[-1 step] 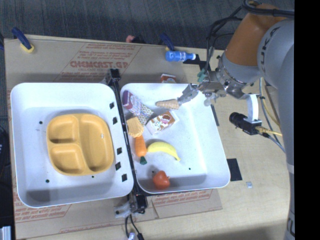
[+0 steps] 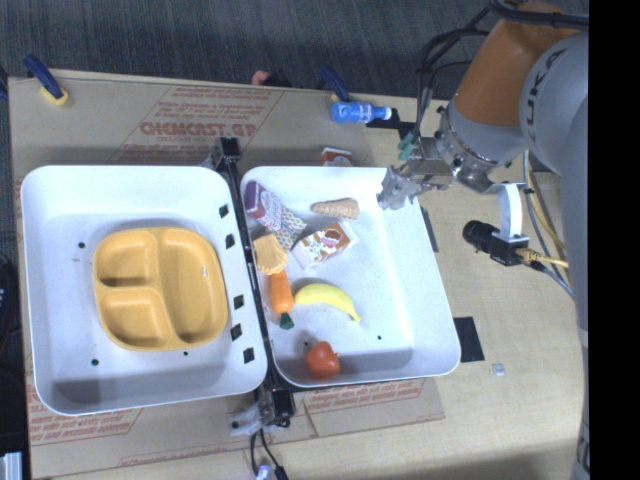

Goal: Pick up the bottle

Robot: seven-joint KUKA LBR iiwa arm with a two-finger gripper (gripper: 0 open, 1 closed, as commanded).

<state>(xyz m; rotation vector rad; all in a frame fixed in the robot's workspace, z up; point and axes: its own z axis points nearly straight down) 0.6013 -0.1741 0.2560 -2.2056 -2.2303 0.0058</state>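
1. The tool (image 2: pixel 393 194) hangs over the far right corner of the right bin (image 2: pixel 425 298); whether it is apart or together cannot be told.
2. The bottle (image 2: pixel 356 113), blue with a white cap, lies on the counter (image 2: pixel 520 368) beyond that bin, well apart from the tool.

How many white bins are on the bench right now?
2. The left bin holds a yellow divided tray; the right bin holds the toy food, beside it.
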